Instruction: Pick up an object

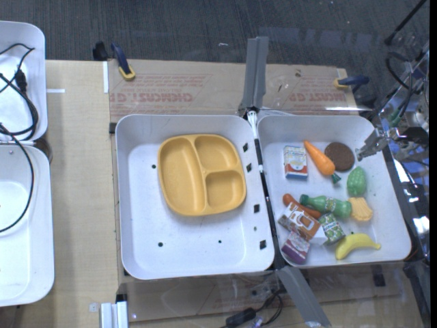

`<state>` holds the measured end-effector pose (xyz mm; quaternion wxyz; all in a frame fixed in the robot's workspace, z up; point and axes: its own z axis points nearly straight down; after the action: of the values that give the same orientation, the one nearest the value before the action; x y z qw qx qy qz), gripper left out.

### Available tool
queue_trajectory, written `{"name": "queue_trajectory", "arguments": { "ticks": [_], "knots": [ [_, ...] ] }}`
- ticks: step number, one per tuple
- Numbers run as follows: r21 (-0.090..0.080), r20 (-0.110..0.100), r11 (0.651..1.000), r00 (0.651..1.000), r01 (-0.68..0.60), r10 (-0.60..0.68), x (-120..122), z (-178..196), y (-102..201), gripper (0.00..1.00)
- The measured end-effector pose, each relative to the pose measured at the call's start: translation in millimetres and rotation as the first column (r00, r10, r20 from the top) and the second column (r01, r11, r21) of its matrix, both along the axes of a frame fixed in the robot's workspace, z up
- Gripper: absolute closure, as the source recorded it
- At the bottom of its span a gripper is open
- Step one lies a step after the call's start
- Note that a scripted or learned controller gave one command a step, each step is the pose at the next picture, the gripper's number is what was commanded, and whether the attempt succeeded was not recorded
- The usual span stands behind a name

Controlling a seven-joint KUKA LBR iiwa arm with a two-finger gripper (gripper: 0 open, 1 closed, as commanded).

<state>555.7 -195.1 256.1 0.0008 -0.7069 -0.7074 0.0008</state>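
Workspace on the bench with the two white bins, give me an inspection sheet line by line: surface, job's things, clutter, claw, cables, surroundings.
Surface: wooden bench with printed cardboard under two white bins, left bin and right bin side by side.
Job's things: in the right bin, a carrot, brown disc, small carton, green bottle, green pepper, banana and several small packets.
Clutter: yellow divided plate in the left bin.
Claw: claw at the right bin's upper right edge, beside the brown disc; finger state unclear.
Cables: black cables over white trays at far left.
Surroundings: clamps on the cardboard's far edge; dark floor beyond.
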Motion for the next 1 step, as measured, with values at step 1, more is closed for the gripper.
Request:
{"name": "queue_trajectory", "arguments": {
  "ticks": [1],
  "knots": [
    [0.0, 0.0, 0.999, 0.999, -0.038, 0.038, 44.1, -131.5, 46.3, 0.0]
  ]
}}
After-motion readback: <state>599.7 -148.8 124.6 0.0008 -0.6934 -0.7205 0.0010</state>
